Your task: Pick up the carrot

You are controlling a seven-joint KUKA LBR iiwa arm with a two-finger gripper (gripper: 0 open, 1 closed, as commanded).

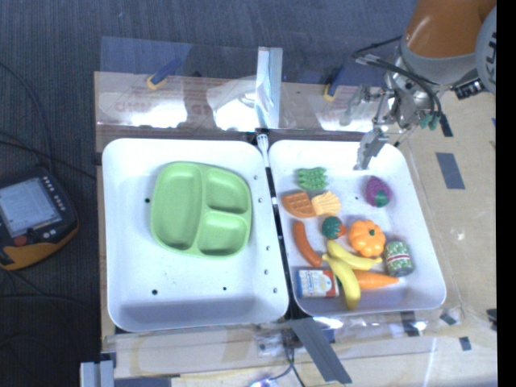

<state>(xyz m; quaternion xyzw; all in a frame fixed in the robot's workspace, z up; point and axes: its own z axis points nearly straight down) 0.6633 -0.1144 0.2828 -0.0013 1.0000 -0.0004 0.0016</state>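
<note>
While one carrot (375, 280) lies under two bananas (347, 268), fingers (364, 156) empty.

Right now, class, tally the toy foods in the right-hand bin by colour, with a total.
Green: 2, the broccoli and a small green-topped piece
Orange: 4, pumpkin, carrot, sausage, waffle-like piece
Yellow: 2, bananas, ridged chip
Purple: 1
Multicoloured: 2, can, carton
Total: 11

Dark blue carpet (242, 10); wood bench (468, 216); handheld controller (32, 216) on floor, left.
</note>
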